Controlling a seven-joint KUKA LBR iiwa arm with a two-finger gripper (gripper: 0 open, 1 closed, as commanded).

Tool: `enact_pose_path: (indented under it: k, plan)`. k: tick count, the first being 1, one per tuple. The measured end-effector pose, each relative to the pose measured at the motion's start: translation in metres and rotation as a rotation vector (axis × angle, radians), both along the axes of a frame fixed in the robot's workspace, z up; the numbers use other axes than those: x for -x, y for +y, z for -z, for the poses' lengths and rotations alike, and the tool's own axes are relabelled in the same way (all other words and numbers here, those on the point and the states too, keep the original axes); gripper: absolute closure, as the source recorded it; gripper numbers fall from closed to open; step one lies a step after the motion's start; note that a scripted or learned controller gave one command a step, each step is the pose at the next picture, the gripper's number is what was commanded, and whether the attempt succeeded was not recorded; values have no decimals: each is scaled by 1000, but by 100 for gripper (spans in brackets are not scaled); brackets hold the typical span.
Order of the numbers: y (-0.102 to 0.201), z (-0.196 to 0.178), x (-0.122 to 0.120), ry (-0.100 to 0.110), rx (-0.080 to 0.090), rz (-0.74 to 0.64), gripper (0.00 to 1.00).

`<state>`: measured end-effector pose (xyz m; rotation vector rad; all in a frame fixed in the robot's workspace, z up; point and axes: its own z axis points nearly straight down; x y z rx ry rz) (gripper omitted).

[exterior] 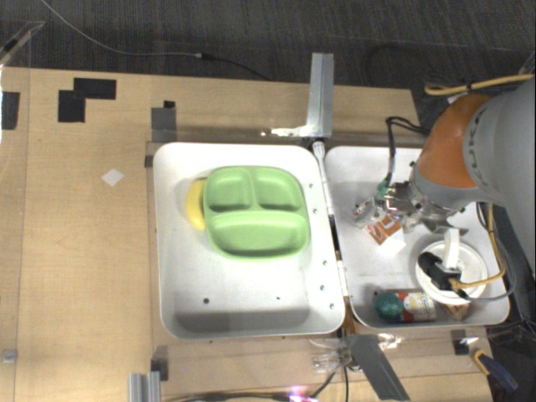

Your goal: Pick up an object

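Note:
My gripper [374, 210] hangs low over the upper left part of the right bin [360, 170], with the arm's orange band just to its right. A small orange and white packet [385, 230] lies right beneath and beside the gripper tip; I cannot see whether they touch. A bottle with a green cap and red label [406, 306] lies on its side along the bin's front wall. A white round dish [469, 262] sits to the right, partly behind the wrist.
The left bin [180, 266] holds a green divided plate [254, 210] with a yellow object [194, 205] peeking out from under its left edge. A metal post [321, 95] stands behind the divider between the bins.

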<state>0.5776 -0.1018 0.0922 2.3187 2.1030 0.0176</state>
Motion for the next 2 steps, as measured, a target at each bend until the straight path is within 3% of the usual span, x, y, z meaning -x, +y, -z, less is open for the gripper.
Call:
enact_pose_path:
  k: [1,2]
  plan:
    - [1,-12,-3,-7,1,-7,100]
    - [59,-129,28,11,0,-65,100]
